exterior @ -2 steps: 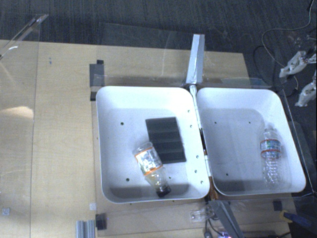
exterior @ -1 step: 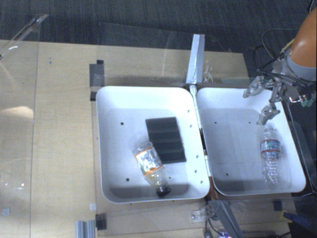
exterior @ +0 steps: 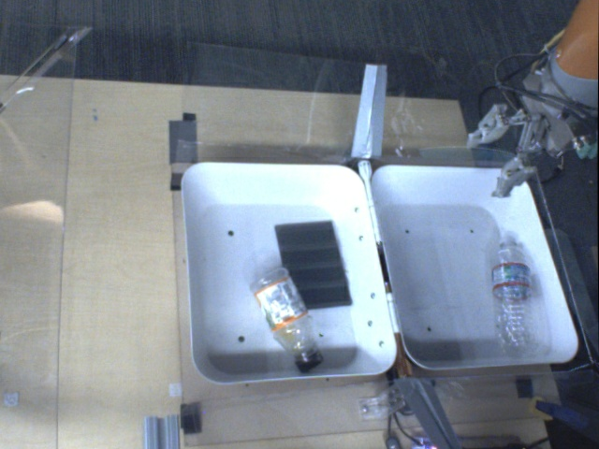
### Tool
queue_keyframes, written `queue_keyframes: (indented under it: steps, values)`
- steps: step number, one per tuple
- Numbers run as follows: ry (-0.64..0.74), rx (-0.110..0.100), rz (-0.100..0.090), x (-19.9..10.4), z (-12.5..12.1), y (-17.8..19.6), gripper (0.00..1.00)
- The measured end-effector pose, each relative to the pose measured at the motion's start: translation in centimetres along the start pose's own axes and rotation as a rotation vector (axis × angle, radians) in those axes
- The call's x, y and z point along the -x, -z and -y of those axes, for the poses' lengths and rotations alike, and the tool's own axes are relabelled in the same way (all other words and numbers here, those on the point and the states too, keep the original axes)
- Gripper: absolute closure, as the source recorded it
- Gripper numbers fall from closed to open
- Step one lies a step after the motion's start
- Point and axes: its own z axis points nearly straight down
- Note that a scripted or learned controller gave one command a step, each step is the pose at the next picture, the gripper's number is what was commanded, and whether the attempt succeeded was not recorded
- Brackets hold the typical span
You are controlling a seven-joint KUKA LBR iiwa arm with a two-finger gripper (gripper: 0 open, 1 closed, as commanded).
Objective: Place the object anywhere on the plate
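Gripper (exterior: 501, 152): metallic, two slender fingers spread well apart, nothing between them. It hangs over the far right corner of the right bin (exterior: 440, 199), one fingertip just above the rim. Grey arm (exterior: 571, 68) with orange band enters at upper right, loose cables around the wrist.

Right bin: shallow, white, smooth, rounded corners. A clear plastic bottle (exterior: 511, 293) with a coloured label band lies along its right wall, well apart from the gripper.

Left bin (exterior: 215, 213): same form. A flat black rectangular plate (exterior: 314, 264) with ribbed surface lies centrally, slightly skewed. A crumpled clear bottle (exterior: 285, 316), orange label, dark cap, lies touching the plate's near-left corner.
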Motion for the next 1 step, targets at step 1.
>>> queue_keyframes:
  steps: [1]
  values:
    - [-0.006,0.000,0.000,0.05,-0.13,5.69,0.00]
